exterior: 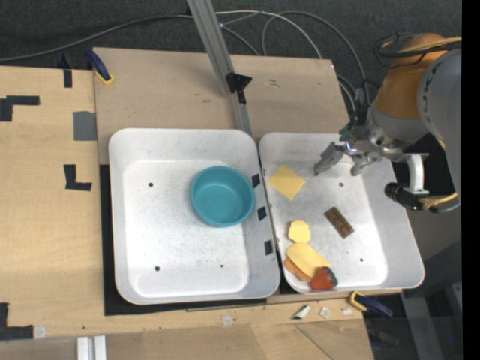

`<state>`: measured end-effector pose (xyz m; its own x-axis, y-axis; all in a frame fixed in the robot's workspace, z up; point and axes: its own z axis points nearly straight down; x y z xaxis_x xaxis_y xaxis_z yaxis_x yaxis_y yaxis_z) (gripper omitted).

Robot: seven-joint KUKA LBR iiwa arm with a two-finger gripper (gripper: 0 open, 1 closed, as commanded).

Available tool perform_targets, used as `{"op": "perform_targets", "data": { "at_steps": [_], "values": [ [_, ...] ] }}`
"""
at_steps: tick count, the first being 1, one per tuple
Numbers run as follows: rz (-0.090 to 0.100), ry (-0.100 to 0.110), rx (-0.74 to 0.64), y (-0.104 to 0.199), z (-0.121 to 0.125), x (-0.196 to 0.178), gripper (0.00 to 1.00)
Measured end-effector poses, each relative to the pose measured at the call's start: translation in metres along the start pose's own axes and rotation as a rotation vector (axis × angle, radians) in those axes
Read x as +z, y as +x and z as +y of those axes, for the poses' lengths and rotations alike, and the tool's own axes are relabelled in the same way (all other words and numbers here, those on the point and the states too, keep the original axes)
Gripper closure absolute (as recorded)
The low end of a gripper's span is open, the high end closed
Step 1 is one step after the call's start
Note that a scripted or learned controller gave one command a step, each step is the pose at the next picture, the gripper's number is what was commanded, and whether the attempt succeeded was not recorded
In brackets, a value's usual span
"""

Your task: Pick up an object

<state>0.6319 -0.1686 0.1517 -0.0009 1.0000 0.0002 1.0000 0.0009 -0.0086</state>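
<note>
My gripper point(343, 163) hangs over the back part of the right bin point(390, 272), its two grey fingers spread apart with nothing between them. A yellow square slice point(286, 182) lies to its left in the same bin. A small brown block point(338, 221) rests below the gripper near the bin's middle. Toward the front left of that bin sit a small yellow round piece point(299, 232), a yellow wedge point(306, 259) and a red piece point(324, 279). A teal bowl point(221, 196) stands in the left bin point(150, 268).
A slanted metal pole point(217, 51) runs from the top of the view down to the gap between the bins. Cables point(300, 28) loop behind the bench. Blue-and-yellow clamps point(100, 66) sit at the bench's back left and front right corners.
</note>
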Motion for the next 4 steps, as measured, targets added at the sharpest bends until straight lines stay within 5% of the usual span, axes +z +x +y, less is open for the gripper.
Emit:
{"op": "perform_targets", "data": {
  "at_steps": [1,2,4],
  "values": [
    [0.000,-0.001,-0.002,0.000,0.005,0.063,0.00],
    [-0.001,-0.007,-0.003,0.000,0.007,0.049,1.00],
    [-0.002,-0.015,-0.001,-0.004,0.012,-0.055,1.00]
  ]
}}
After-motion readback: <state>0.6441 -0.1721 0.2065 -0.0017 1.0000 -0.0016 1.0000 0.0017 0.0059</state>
